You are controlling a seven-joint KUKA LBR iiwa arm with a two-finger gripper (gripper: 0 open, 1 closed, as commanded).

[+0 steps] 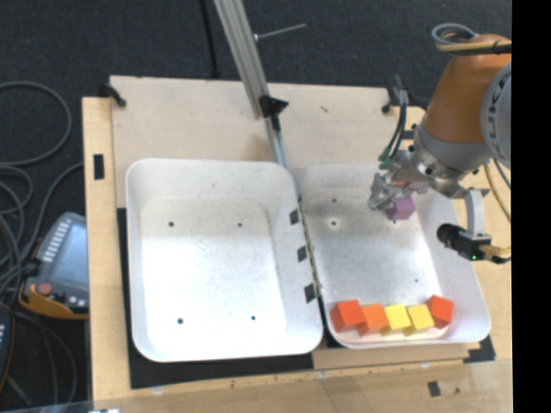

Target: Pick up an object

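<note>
A small purple block (pixel 401 206) sits right at the tips of the claw (pixel 389 198), in the upper part of the right bin (pixel 370 256), towards the frame's right. The block shows just below and to the right of the claw's grey metal end, touching it or nearly so; whether it is gripped or merely lies under the tips cannot be told, and the claw's opening cannot be made out either.

The grey arm with its orange band (pixel 461 84) comes in from the upper right of the frame and hangs over the bin's upper right corner.

No readable writing or labels appear on the blocks or bins.

Along the lower edge of the right bin lies a row of five blocks, touching one another: orange (pixel 347 314), orange (pixel 374 317), yellow (pixel 397 317), yellow (pixel 419 317) and orange-red (pixel 441 310). They are well apart from the purple block, with bare white floor between. The left bin (pixel 215 256) lies beside it on the worktop (pixel 189 123). A slanted aluminium rail (pixel 245 54) crosses the upper middle.
</note>
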